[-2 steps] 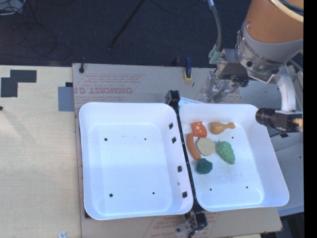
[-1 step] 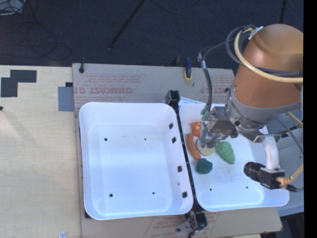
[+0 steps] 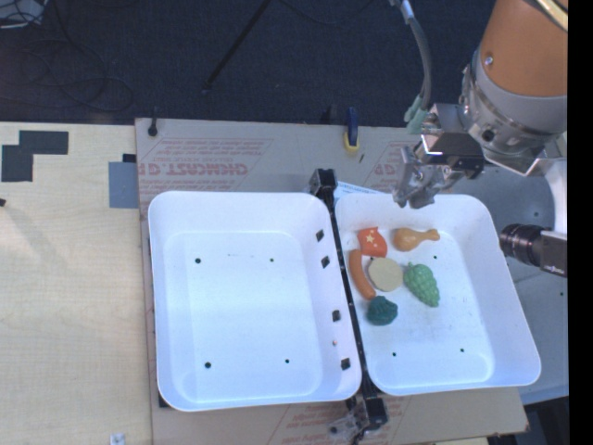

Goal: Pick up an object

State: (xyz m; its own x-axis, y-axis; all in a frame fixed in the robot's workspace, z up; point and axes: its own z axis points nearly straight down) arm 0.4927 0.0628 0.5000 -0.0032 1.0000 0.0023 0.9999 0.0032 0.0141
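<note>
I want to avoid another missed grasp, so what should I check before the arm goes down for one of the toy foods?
1. Gripper above the right bin, not the left: ok.
2. Nothing between the fingers: cannot tell.
3. Gripper over a target: not ok; it hangs at the bin's far rim, beyond the chicken leg.
4. Target free of neighbours: chicken leg ok; sausage, round slice and grapes are crowded.
5. Broccoli clear of bin walls: ok.
</note>
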